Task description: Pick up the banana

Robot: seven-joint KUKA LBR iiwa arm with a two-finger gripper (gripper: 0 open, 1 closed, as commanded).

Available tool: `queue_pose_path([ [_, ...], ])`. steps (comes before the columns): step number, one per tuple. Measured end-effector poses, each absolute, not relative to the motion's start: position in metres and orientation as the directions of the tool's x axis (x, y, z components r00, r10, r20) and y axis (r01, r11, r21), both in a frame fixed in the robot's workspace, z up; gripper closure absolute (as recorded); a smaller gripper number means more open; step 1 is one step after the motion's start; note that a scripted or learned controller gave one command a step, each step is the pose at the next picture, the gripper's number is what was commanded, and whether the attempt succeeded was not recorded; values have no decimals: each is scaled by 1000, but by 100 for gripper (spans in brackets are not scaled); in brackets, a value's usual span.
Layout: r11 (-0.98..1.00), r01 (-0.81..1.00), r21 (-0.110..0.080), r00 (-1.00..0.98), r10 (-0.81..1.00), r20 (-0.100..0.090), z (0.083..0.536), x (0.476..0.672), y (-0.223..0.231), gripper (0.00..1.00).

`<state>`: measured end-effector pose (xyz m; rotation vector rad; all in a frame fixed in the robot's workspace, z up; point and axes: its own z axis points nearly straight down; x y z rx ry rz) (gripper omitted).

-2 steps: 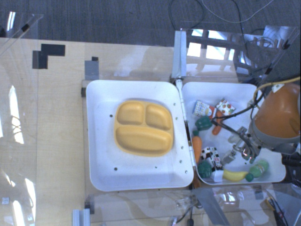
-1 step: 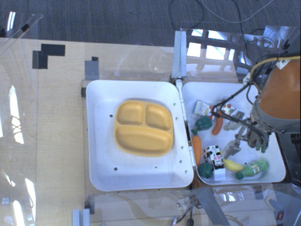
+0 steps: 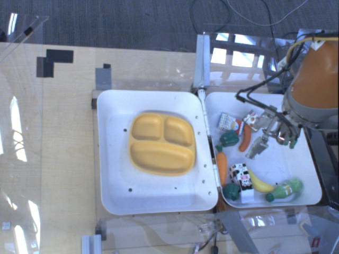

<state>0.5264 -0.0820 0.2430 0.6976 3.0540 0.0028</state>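
The banana (image 3: 260,182) is small and yellow. It lies near the front of the right bin (image 3: 306,157), between a black-and-white carton (image 3: 241,177) and a green bottle (image 3: 285,189). My gripper (image 3: 273,141) hangs over the middle of the right bin, above and slightly right of the banana and apart from it. Its fingers stand open with nothing between them.
The right bin also holds a red sausage (image 3: 245,137), a green pepper (image 3: 229,138), a small carton (image 3: 228,121), a carrot (image 3: 221,166) and a dark green item (image 3: 231,191). A yellow divided tray (image 3: 161,143) lies in the left bin (image 3: 114,142).
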Motion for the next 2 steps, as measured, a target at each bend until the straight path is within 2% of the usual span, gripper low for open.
queue_pose_path([
  [1, 935, 355, 1, -935, 355, -5, 120, 488, -144, 0],
  [2, 977, 215, 0, -977, 215, -9, 101, 495, -123, 0],
])
